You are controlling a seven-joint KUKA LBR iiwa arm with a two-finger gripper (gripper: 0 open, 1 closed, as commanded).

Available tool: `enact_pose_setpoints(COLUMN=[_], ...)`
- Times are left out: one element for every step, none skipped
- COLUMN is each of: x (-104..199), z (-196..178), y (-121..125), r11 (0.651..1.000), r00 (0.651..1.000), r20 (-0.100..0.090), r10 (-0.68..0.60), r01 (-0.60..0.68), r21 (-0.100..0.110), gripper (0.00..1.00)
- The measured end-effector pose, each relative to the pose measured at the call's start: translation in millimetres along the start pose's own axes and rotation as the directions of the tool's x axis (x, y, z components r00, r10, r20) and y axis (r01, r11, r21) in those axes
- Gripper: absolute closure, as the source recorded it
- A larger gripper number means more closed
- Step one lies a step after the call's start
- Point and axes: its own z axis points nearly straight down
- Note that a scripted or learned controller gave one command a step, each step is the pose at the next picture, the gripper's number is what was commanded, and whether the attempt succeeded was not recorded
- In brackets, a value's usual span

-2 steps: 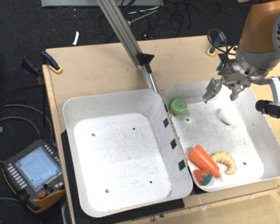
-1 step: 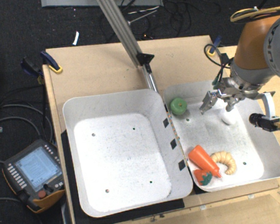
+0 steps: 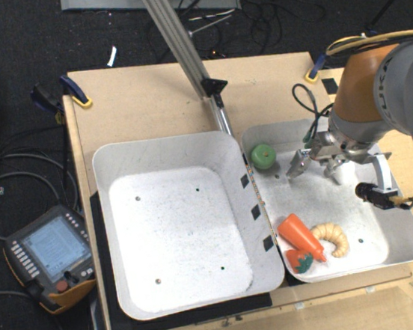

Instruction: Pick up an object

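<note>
Hovering Over the Right Bin, Nothing Gripped

Reaching into the right bin (image 3: 398,245), the gripper (image 3: 297,167) hangs with fingers spread and empty. Nearest lies the green ball (image 3: 263,156), just beside it; carrot (image 3: 301,235) and croissant (image 3: 332,237) sit nearer the front. Next, I judge: descend and close.

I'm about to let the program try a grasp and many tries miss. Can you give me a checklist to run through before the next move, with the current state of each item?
1. Objects available in a bin: ok. A green ball, a carrot and a croissant-shaped toy lie in the right bin.
2. Gripper over the bin that holds them: ok, it is above the right bin's upper part.
3. Gripper free of any object: ok, nothing shows between its fingers.
4. Gripper lined up on a target: not ok. It sits to the right of the green ball, apart from it.
5. Carrot and croissant-shaped toy separated for a clean grasp: not ok, they lie against each other.
6. Finger opening: cannot tell.
</note>
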Motion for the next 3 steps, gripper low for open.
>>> enact_pose_setpoints(x=[0,2,3], z=[-14,-76,-119], y=[2,-3,1], r11=[1.0,1.0,1.0], r00=[1.0,1.0,1.0], r20=[0.001,0.002,0.002], r10=[0.001,-0.001,-0.003], r01=[-0.001,0.001,0.003], r21=[-0.007,-0.012,-0.012], gripper=[1.0,1.0,1.0])
